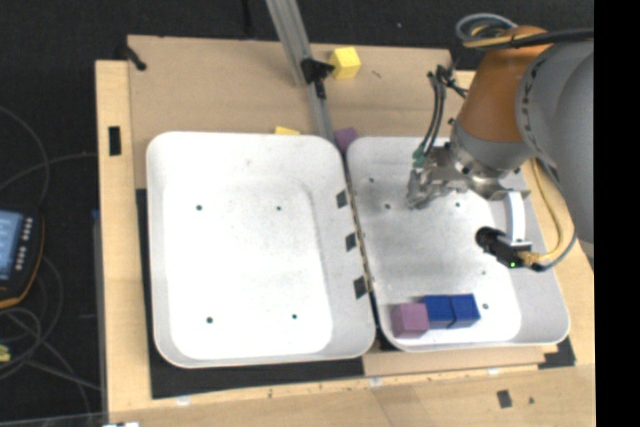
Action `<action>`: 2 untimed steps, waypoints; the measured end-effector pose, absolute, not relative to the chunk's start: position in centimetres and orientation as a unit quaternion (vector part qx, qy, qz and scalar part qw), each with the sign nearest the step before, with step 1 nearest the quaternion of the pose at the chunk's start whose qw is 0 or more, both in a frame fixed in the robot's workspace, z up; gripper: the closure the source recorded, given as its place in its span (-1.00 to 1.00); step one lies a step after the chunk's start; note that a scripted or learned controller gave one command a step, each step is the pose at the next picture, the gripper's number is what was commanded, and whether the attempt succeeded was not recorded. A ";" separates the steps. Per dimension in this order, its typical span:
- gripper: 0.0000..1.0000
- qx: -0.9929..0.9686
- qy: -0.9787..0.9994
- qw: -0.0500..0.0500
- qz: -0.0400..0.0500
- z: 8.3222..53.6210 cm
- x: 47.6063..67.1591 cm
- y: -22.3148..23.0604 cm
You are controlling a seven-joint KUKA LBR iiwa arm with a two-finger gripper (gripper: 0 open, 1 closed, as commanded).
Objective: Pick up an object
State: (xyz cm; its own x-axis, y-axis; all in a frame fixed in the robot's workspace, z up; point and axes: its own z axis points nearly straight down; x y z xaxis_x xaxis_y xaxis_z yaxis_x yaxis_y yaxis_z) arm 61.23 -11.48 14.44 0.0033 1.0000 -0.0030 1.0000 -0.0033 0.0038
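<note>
The gripper (424, 187) is hanging over the right bin (440, 245), far from the blue block (450, 310). I cannot tell its grip.

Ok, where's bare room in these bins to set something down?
The left bin is bare floor from wall to wall. In the right bin, there is a free patch mid-floor, between the gripper above and the purple block and blue block along the near wall. Crowded: that near edge, and under the arm.
</note>
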 end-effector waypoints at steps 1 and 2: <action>1.00 0.705 0.709 0.003 0.003 21.5 60.7 -8.7; 1.00 0.709 0.705 0.000 -0.002 18.1 56.3 -13.3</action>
